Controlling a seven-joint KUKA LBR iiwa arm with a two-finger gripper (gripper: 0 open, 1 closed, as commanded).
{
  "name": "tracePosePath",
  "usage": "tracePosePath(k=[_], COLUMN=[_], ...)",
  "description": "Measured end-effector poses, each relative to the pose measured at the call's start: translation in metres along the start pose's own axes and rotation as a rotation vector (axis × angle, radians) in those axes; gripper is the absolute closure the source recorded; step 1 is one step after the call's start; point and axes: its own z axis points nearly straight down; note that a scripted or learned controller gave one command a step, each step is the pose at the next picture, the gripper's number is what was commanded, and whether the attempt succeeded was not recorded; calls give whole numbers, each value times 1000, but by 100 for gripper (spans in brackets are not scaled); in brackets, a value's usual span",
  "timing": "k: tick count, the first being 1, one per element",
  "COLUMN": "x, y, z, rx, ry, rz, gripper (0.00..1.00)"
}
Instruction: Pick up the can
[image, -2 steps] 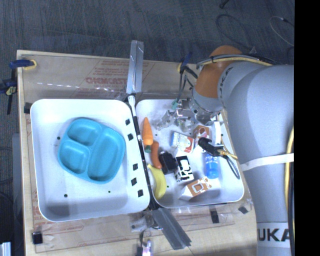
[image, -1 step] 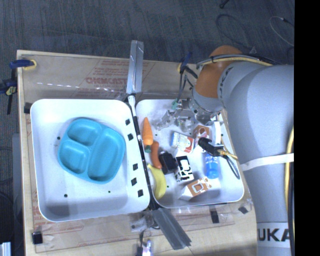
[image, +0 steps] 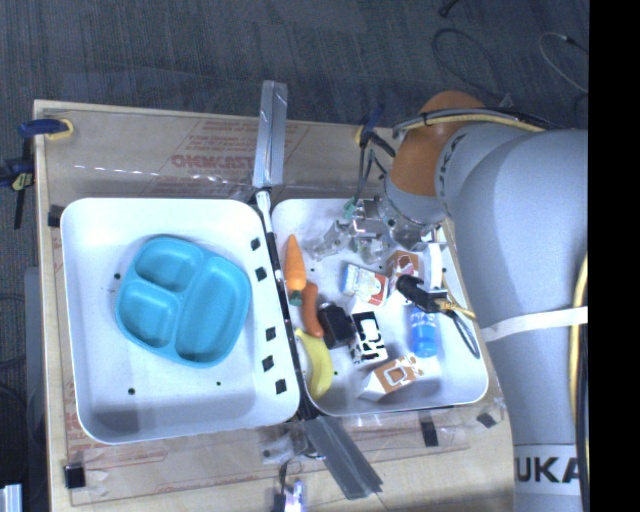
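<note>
Your jaws hang over the far end of the right bin (image: 470, 385), at about the gripper (image: 365, 228); you cannot tell how they stand. A small red-and-white item that may be the can (image: 366, 283) lies just below them among clutter, beside a blue bottle (image: 424, 334). Expect it light, stiff and slick; grip across its round body, mid-length, to stop it rolling.

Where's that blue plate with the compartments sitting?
The blue plastic divided plate lies in the left white bin, left of the orange carrot in the neighbouring bin.
</note>
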Motion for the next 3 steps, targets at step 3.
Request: tracePosePath(k=[3], x=[-4], y=[12], z=[-29], rx=[-47], ry=[-7], rz=[-30], gripper=[0])
